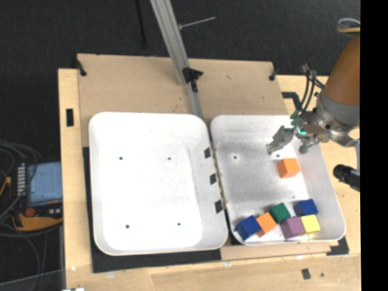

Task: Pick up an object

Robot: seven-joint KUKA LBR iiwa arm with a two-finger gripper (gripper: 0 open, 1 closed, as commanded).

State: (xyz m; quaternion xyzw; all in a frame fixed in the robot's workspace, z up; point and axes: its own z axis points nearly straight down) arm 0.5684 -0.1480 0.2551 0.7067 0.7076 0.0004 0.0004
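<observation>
My gripper (pixel 292 143) hangs over the upper right part of the right bin (pixel 242 180), its grey fingers spread open with nothing between them. Just below it lies a lone orange block (pixel 288 167), apart from the fingers. Along the bin's front edge sits a cluster of blocks: a blue one (pixel 248 226), an orange one (pixel 266 222), a green one (pixel 279 212), a purple one (pixel 293 226), a yellow one (pixel 311 224) and another blue one (pixel 306 208).
The left bin (pixel 151 180) lies beside the right one, with small black clips along the seam between them. A slanted metal pole (pixel 173 35) rises behind the bins. A cable and a blue box (pixel 42 183) rest off the bench's left side.
</observation>
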